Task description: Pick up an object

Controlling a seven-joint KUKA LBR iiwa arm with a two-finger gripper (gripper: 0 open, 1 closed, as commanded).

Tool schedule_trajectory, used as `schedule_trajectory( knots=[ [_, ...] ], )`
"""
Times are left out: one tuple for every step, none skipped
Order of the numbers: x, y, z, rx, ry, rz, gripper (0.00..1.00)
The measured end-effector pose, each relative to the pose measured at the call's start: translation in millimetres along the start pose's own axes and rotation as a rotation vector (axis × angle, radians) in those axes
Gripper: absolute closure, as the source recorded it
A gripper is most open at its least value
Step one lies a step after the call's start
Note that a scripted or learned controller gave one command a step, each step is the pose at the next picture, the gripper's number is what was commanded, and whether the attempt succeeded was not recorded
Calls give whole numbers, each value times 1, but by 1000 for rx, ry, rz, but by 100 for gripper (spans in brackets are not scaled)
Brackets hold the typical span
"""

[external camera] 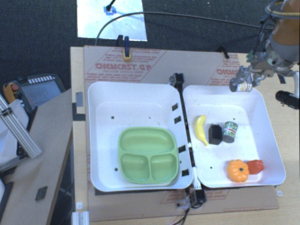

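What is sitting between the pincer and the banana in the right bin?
Nothing visible. The pincer hangs over the right bin's far rim, with bare white floor between it and the banana.

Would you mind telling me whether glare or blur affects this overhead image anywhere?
In the camera view, the shiny sheet beyond the bench glares nearly white; the gripper and arm look slightly soft; the banana, pumpkin and green tray are evenly lit and sharp.

arm: enters from right, upper corner | gripper (242, 84): low, pointing left-down, orange band above wrist
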State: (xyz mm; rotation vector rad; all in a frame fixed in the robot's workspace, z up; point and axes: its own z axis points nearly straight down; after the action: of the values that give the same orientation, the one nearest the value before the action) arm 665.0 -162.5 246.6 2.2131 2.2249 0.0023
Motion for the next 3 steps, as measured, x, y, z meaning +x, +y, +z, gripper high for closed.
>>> schedule_trajectory(
  knots=[
    [44, -12, 9, 3, 3, -3, 100],
    [99, -36, 4, 3, 3, -3, 100],
    [151, -58, -2, 4, 4, -4, 100]
  ],
)
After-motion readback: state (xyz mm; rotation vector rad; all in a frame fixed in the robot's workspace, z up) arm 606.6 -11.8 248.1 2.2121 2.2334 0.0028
